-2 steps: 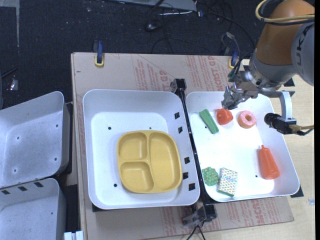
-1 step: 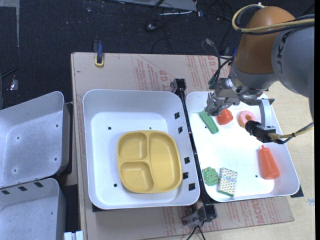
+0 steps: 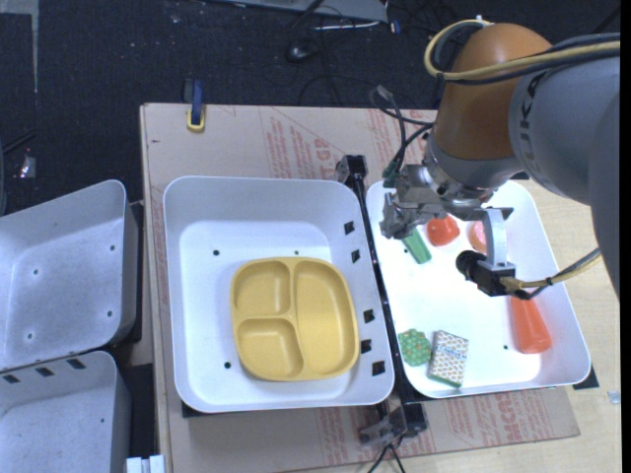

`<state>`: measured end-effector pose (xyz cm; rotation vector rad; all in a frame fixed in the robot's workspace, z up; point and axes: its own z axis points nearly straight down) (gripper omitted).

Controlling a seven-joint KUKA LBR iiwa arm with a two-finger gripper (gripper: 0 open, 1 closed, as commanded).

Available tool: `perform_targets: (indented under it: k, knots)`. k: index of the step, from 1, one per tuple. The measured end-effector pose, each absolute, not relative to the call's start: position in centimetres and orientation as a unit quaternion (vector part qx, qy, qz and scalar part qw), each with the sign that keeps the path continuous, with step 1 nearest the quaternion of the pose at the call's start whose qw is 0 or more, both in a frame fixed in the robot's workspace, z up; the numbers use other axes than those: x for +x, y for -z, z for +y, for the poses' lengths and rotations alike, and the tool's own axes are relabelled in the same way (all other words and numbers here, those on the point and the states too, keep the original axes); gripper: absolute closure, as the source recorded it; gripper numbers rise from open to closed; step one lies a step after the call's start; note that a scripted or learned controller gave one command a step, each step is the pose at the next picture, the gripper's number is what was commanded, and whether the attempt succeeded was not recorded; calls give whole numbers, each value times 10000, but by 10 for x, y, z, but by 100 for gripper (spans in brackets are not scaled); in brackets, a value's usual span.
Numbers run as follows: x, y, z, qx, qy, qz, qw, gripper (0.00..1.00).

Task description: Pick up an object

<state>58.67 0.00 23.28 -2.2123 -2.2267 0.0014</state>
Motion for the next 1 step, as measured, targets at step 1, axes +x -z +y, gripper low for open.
perform_targets:
  k: [1]
  knots:
    - [565, -233, 61, -7040, -4, -7102, 18, 100]
